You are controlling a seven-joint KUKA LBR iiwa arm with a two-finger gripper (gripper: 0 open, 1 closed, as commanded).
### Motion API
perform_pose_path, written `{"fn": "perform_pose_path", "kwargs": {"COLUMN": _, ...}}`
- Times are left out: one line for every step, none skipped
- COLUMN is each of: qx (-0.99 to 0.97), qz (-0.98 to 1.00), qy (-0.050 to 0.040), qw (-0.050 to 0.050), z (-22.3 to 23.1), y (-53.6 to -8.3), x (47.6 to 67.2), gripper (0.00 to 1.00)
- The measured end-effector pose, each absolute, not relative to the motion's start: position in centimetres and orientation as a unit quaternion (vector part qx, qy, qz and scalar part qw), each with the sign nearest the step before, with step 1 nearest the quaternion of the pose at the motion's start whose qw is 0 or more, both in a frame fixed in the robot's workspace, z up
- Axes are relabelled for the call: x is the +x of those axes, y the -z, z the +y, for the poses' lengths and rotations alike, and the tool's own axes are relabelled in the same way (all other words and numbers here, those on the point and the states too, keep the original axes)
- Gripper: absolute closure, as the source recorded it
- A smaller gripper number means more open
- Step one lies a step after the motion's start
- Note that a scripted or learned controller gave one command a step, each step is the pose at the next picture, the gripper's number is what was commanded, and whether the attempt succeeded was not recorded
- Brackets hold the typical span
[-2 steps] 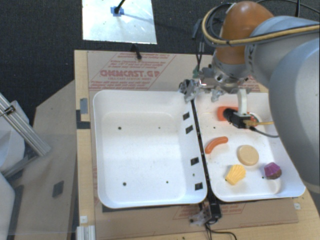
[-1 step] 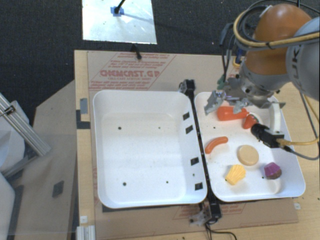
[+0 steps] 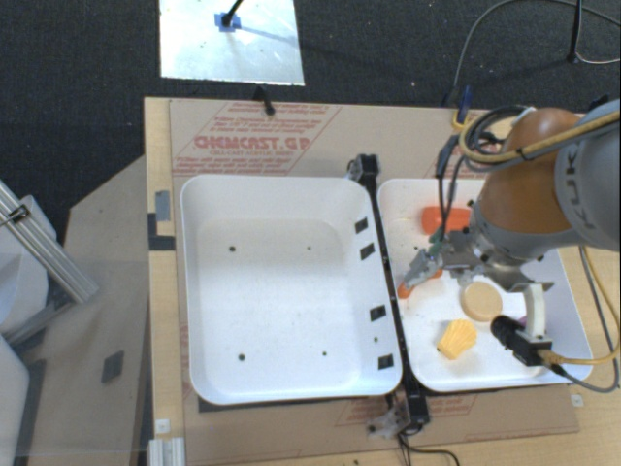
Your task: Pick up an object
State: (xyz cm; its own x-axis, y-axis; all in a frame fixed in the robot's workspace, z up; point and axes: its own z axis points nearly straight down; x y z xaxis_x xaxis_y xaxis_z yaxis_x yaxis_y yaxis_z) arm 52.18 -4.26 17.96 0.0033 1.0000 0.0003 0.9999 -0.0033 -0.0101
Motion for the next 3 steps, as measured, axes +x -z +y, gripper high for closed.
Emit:
{"fn": "perform_pose_path", "kwargs": {"qx": -0.705, "qz": -0.709, "qy": 0.0016, "qw": -0.001, "z": -3.0, "y": -24.7, "x": 48.8, "gripper": 0.0}}
{"fn": "perform_pose_path", "kwargs": {"qx": -0.708, "qz": -0.706, "qy": 0.0006, "qw": -0.002, "z": -6.7, "y": -25.6, "x": 50.3, "gripper": 0.0}}
{"fn": "perform_pose_path", "kwargs": {"qx": -0.703, "qz": -0.711, "qy": 0.0024, "qw": 0.0, "z": 0.6, "y": -25.4, "x": 54.1, "gripper": 0.0}}
